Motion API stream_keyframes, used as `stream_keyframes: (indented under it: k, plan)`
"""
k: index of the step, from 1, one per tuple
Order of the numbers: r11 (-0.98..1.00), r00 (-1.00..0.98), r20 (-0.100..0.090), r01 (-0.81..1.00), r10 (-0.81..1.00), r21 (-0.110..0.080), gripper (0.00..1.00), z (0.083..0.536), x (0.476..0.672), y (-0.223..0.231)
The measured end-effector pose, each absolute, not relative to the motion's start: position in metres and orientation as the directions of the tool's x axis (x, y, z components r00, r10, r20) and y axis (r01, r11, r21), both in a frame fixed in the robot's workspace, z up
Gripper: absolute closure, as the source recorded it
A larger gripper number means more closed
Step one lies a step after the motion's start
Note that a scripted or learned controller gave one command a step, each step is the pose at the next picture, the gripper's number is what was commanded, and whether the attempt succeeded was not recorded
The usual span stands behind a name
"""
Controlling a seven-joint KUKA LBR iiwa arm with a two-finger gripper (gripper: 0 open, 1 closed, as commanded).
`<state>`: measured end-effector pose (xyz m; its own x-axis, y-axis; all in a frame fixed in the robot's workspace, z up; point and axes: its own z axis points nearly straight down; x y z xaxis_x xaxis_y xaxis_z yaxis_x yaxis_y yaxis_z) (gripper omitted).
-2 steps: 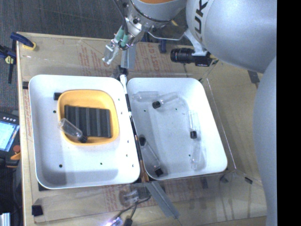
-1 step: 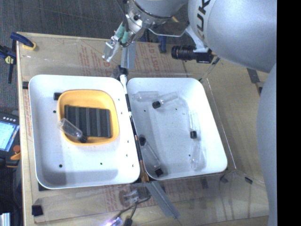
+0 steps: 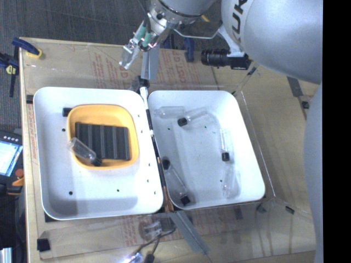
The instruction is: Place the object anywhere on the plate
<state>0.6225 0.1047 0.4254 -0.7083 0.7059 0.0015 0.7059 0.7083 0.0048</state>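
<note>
A yellow plate (image 3: 125, 115) with a dark ribbed centre lies in the left bin (image 3: 49, 190). A clear plastic tube with a black cap (image 3: 83, 149) rests on the plate's lower left part, across its rim and the dark centre. My gripper (image 3: 136, 67) hangs high over the bench behind the seam between the two bins, well away from the plate. Its fingers stand apart with nothing between them, so it is open.
The right bin (image 3: 249, 147) holds several more clear tubes with black caps, such as one (image 3: 186, 116) near its back and one (image 3: 225, 147) at its right side. The arm's big grey body (image 3: 274, 21) looms over the top right.
</note>
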Motion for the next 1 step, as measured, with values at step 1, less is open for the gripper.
stream_keyframes:
  k: [1]
  plan:
    - [0.714, -0.714, 0.002, 0.7, 0.7, 0.006, 1.0, 0.4356, 0.6226, 0.1075]
